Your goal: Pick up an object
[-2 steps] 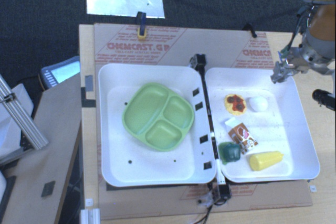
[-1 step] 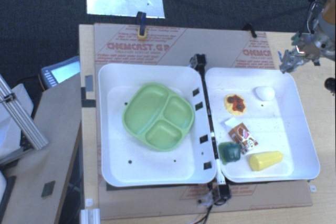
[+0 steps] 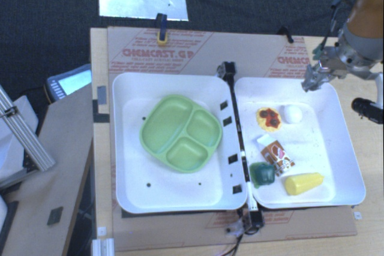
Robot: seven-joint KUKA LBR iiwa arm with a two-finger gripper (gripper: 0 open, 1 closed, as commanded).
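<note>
Above the right bin's (image 3: 342, 129) far corner hangs the gripper (image 3: 313, 80), jaw state unclear. Approach step, nothing grasped. Nearest candidate: white ball (image 3: 293, 114) inside that bin; next move needs lowering over it.

I count two white bins: the left bin (image 3: 129, 189) has one green divided plate (image 3: 181, 133), and the right bin (image 3: 342, 147) has five small things: one white ball (image 3: 293, 113), one yellow-red piece (image 3: 269, 119), one packet (image 3: 276, 155), one dark green thing (image 3: 263, 174), one yellow block (image 3: 303, 183).
</note>
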